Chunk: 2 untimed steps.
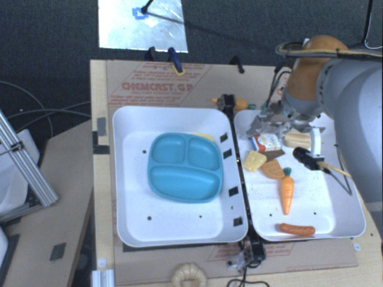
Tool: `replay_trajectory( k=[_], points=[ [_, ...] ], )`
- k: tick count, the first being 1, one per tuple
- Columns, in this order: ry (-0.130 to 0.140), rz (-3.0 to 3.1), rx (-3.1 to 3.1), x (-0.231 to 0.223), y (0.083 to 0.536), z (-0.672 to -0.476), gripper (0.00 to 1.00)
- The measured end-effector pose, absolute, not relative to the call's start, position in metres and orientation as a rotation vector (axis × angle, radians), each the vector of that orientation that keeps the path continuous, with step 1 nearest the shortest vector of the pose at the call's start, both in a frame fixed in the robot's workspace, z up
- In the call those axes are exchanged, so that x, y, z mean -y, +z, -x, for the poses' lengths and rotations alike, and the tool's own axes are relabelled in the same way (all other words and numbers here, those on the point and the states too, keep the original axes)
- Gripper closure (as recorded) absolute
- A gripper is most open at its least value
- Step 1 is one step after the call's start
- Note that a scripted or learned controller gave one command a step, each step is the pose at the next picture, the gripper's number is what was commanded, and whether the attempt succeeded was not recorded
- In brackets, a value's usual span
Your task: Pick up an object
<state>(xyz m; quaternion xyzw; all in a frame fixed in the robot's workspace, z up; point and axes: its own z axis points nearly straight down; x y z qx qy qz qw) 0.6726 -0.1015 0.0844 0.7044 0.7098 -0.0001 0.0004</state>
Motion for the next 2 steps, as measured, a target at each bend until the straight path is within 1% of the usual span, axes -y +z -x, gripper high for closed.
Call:
replay_trajectory(
  k=[1,2],
  points=[
    [0.005,-2.208,-2.228,0.101,0.097,-0.674,1.00],
    [0.008,-2.214,-2.220,0.105,0.161,-0.673,1.00]
  ],
)
